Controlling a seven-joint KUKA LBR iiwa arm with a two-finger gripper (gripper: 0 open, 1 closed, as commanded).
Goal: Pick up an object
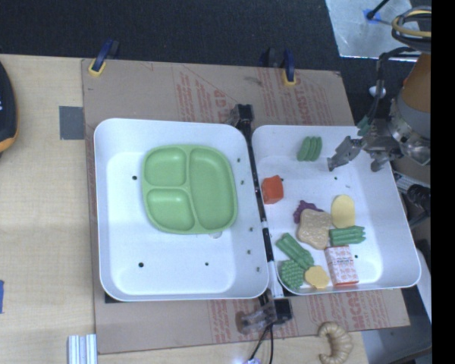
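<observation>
Green pod-shaped toy [309,149] lies at top of right bin [398,217], long axis near vertical in view, tilted slightly. Nearest candidate for pick: hand [360,155] sits just right of it, over bin's upper right part. Two dark fingers spread apart, nothing between them. Arm enters from right edge, wrist low. Other toys cluster lower in bin: orange block [272,189], yellow piece [343,210], tan piece [314,229]. Green divided plate [189,188] in left bin [117,241].

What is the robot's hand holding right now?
Nothing. The hand hangs open over the far right corner of the right bin, with nothing between its fingers. The nearest toy, the green beans, lies apart from it on the bin floor.
</observation>
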